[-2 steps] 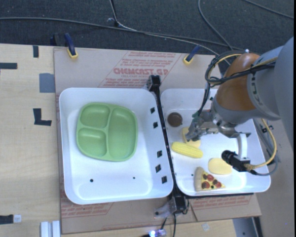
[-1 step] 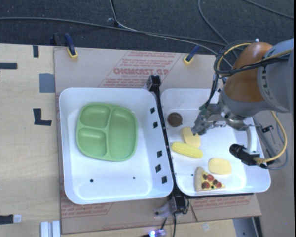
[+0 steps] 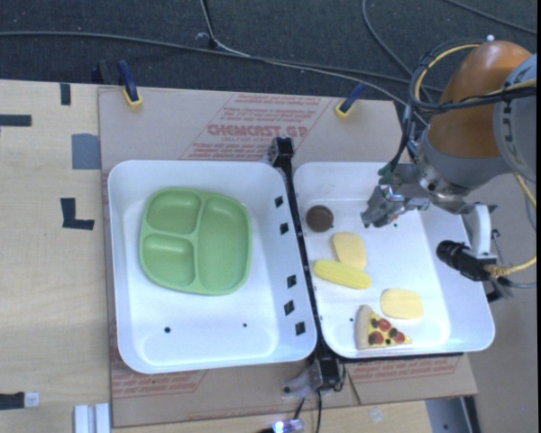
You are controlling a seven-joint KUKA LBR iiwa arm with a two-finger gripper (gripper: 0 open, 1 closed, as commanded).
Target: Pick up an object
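In the right bin (image 3: pixel 451 269) lie a round brown cookie (image 3: pixel 319 217), a pale yellow piece (image 3: pixel 349 248), a yellow corn cob (image 3: pixel 342 274), a yellow oval piece (image 3: pixel 401 304) and a pizza slice (image 3: pixel 377 328). My gripper (image 3: pixel 380 208) hangs over the upper part of this bin, to the right of the cookie and above the pale yellow piece. Nothing shows between its fingers. The grey arm with its orange band (image 3: pixel 478 88) comes in from the upper right.
The left bin (image 3: pixel 126 242) holds a green divided plate (image 3: pixel 197 240). A black divider (image 3: pixel 293 242) runs between the two bins. Cables cross the dark floor behind the bench, and yellow clamps (image 3: pixel 131 93) hold the cardboard base.
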